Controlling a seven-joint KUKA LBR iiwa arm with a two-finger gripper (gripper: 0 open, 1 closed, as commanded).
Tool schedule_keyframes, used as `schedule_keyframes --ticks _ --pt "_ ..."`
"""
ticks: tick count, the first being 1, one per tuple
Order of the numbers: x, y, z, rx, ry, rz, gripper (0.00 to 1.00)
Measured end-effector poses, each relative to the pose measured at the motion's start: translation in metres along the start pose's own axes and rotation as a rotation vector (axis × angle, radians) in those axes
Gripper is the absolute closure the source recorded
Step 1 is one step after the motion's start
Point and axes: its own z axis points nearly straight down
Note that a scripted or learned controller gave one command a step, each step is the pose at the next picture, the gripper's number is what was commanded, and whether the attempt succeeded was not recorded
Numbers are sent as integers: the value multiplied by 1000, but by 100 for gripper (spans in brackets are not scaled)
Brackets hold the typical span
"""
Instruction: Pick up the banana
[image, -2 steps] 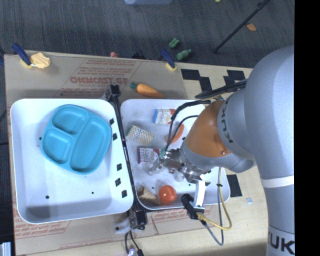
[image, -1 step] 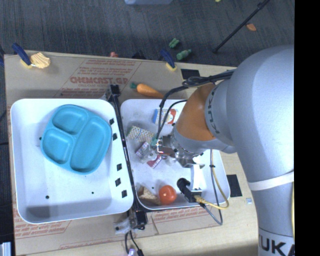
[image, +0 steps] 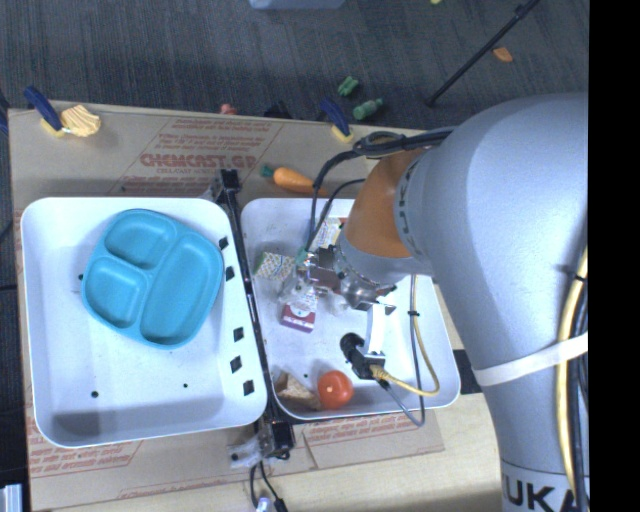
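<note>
My gripper (image: 304, 283) hangs low over the middle of the right bin (image: 437, 372), at the end of the grey arm with its orange band (image: 376, 212). Directly under and beside it lie a small red and white item (image: 298, 318) and a green and white packet (image: 272, 265). The arm's bulk hides the bin's right and far parts. Which thing the gripper touches cannot be made out.
A red tomato (image: 336, 388) and a piece of bread (image: 295, 390) sit at the right bin's near edge. A blue divided plate (image: 152, 275) lies in the left bin (image: 60, 400). An orange carrot (image: 293, 180) rests on the cardboard behind the bins. A yellow cable (image: 415, 345) loops by the wrist.
</note>
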Motion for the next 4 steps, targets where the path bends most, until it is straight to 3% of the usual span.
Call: schedule_keyframes --ticks 1,2,3,4 --pt "-18 -85 -95 2 1 -277 0" --pt "-1 -1 0 -1 -1 -573 0" --pt "-1 -1 -10 0 -1 -576 100" --pt "62 -42 -100 -1 0 -471 100"
